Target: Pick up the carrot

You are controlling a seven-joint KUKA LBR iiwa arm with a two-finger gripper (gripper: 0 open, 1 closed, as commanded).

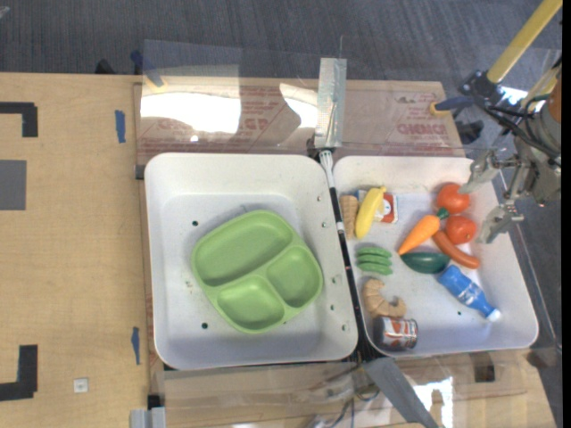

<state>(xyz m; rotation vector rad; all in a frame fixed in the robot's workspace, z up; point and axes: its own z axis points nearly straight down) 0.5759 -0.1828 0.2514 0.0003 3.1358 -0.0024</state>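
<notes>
The orange carrot (419,234) lies slanted in the right bin (517,328), its thick end up by a red tomato (453,198) and its tip pointing down-left. A second tomato (461,230) and a red sausage (457,250) touch its right side. A dark green vegetable (424,261) lies just below it. My gripper (489,201) hovers at the bin's right side, to the right of the tomatoes and apart from the carrot. Its two fingers are spread open with nothing between them.
The right bin also holds a banana (368,210), a green pea pod (375,259), a croissant (384,301), a can (395,331) and a blue bottle (468,292). A green divided plate (257,270) sits in the left bin (169,194).
</notes>
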